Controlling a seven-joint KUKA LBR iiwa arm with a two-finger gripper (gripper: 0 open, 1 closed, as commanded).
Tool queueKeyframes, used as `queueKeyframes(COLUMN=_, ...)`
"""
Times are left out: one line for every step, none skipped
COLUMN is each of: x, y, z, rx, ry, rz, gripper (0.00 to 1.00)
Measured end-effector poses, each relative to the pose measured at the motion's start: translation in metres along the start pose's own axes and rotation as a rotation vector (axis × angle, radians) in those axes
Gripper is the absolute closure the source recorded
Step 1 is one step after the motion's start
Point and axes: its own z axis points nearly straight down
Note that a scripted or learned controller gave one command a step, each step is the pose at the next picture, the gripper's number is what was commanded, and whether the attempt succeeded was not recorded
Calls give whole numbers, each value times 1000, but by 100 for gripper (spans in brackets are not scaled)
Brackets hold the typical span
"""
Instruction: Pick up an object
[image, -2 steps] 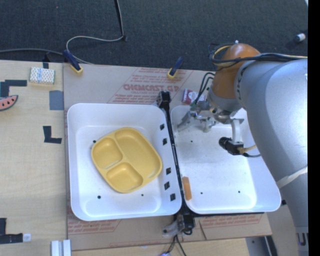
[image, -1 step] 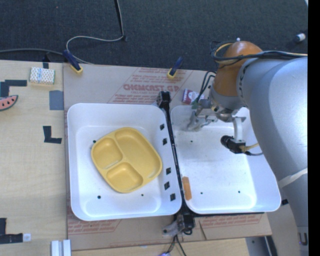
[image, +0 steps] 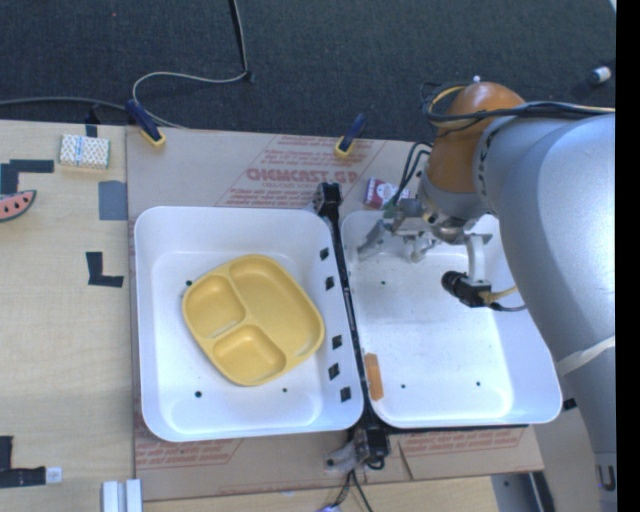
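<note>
A yellow divided plate (image: 254, 318) lies flat in the left bin (image: 160, 400). A small orange piece (image: 373, 376) rests at the left wall of the right bin (image: 500, 400), towards the front. My gripper (image: 392, 243) hangs over the back left corner of the right bin, pointing down, far from both objects. Its two grey fingers (image: 369, 243) stand spread apart, open, with nothing between them.
The grey arm (image: 560, 220) covers the right bin's back right part. A small red and white packet (image: 377, 191) lies on the cardboard behind the bins. Black clips (image: 333, 283) line the divider between the bins. Yellow clamps (image: 349, 141) hold the cardboard's back edge.
</note>
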Motion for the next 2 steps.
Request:
queueKeyframes(x=0, y=0, z=-10, rx=1, ry=-1, rz=-1, gripper=100)
queueKeyframes(x=0, y=0, z=-19, rx=2, ry=-2, rz=-1, gripper=100)
